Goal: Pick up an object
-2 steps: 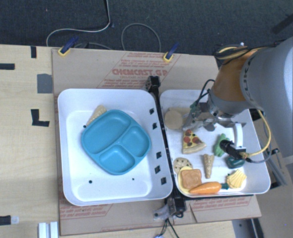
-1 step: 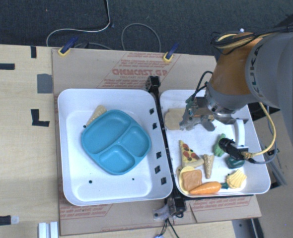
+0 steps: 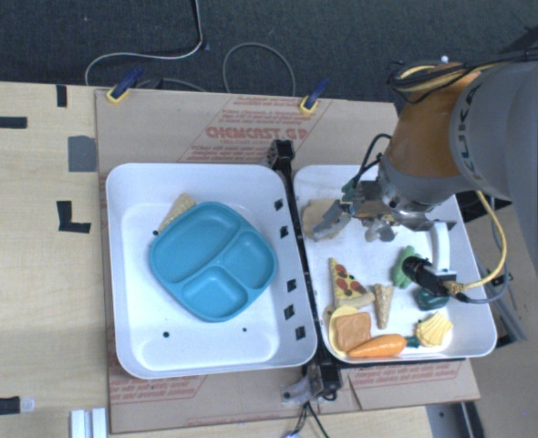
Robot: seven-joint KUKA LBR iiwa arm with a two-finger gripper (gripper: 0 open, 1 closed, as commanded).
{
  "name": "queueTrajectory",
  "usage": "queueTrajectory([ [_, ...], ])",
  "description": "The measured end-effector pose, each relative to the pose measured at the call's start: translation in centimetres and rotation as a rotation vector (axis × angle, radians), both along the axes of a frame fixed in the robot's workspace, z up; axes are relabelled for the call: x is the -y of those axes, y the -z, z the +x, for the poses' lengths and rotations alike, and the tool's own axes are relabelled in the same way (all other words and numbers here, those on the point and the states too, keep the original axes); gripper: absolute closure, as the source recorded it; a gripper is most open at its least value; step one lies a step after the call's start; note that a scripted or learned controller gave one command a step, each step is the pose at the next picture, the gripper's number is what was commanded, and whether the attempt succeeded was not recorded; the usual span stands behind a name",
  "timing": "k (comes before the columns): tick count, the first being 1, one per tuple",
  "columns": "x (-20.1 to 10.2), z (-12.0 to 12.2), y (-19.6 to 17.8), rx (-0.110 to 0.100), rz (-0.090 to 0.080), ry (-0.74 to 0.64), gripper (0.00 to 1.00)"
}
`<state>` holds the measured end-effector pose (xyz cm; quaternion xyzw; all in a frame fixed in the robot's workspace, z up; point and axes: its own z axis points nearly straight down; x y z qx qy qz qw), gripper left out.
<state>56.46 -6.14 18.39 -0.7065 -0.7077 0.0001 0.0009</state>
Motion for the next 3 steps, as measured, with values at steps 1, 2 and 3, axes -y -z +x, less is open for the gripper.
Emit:
queueTrajectory([
  [1,3.8,-3.2,8.9,-0.009,-0.001,0.006,0.0],
  [2,7.1,3.9,5.4,0.007,-0.004,0.0,0.0],
  [3,5.1,10.2,9.8,-0.023,0.0,0.002,0.0],
])
